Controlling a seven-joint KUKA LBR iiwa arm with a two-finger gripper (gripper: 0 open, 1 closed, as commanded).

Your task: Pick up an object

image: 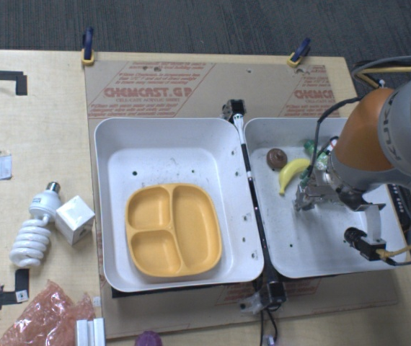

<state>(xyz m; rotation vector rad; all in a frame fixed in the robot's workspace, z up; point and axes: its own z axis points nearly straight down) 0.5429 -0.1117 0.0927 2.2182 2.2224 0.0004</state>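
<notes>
One banana point(290, 173) is what matters here: it lies in the right bin point(292, 258), just left of the gripper point(306, 199) and a little farther from me. Its long axis slants, upper end toward the arm, lower end toward the divider between the bins. A brown ball point(276, 158) sits touching or nearly touching the banana's far-left side. Something green point(309, 148) peeks beyond the banana. I can't tell how the jaws stand. I'd guess a short shift left puts them over it.

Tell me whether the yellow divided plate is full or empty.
Empty. The yellow divided plate lies flat in the left bin, and all three of its compartments show bare yellow.
</notes>
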